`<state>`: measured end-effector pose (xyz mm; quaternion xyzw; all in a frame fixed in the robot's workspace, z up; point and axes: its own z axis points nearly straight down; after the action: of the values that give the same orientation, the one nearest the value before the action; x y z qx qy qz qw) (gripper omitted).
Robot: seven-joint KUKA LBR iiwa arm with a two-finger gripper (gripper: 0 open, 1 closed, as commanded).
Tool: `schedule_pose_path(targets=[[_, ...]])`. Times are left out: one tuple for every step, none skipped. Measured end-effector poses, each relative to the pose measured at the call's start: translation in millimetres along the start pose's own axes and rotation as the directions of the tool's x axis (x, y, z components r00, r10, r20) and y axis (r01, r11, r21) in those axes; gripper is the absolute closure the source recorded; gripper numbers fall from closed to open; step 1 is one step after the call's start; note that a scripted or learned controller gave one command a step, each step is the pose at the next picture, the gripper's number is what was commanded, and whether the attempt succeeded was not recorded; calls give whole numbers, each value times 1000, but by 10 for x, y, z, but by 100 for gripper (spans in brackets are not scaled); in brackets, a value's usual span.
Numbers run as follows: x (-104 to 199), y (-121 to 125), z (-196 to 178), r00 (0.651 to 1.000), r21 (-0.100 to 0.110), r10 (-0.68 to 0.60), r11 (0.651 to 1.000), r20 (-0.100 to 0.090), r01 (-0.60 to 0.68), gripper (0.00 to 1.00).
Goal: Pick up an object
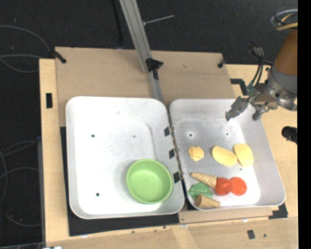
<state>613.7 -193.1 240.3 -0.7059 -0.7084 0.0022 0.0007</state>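
We saw a bowl in the left bin, toy foods clustered in the right bin's near half.

We look down on a tan bench top set on a dark floor. Thin cables trail across the floor at left, and a grey metal post slants over the bench.
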Motion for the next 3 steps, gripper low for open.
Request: schedule_pose_path(targets=[[-66, -28, 620, 1000, 1, 4, 1000, 0, -4, 0], [-82, 16, 1239, 1000, 1, 5, 1000, 0, -5, 0], [-90, 40, 1083, 1000, -8, 6, 1000, 0, -6, 100]])
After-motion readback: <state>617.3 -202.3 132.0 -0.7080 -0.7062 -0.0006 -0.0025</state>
